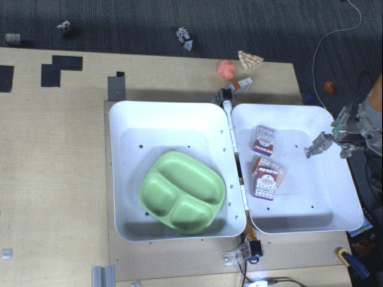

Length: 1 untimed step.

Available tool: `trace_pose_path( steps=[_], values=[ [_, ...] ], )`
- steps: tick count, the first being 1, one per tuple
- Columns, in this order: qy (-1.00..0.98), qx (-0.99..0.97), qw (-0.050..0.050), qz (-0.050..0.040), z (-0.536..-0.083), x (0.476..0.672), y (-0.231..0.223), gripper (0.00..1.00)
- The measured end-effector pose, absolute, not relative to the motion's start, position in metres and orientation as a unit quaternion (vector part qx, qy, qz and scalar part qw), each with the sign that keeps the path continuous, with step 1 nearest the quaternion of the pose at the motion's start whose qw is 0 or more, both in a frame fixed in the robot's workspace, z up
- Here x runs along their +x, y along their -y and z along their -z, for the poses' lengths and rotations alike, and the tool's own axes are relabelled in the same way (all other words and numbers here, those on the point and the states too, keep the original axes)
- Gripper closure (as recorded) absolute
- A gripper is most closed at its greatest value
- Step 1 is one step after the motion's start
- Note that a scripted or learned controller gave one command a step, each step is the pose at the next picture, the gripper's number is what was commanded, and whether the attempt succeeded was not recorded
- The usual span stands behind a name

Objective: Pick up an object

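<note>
Pale wooden bench (54, 160); my claw (317, 147) hovers over the right bin (299, 220), fingers spread, beside red-and-white cartons (266, 175).

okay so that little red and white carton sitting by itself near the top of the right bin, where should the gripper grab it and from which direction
Probably straight down from above. The upper carton lies flat on the floor of the right bin, apart from the two cartons below it, so its sides are free. Close the gripper across its narrower width, at the middle of the box.
</note>
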<state>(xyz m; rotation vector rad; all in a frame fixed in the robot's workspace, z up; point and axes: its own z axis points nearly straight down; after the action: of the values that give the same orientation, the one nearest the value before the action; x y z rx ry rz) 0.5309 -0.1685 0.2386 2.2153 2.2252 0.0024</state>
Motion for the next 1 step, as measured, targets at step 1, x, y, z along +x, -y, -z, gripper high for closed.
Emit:
trace_pose_path(
  steps=[1],
  values=[
    [-0.709, 0.706, 0.000, -0.0006, -0.1239, 0.5319, 0.1099, 0.00]
  ],
)
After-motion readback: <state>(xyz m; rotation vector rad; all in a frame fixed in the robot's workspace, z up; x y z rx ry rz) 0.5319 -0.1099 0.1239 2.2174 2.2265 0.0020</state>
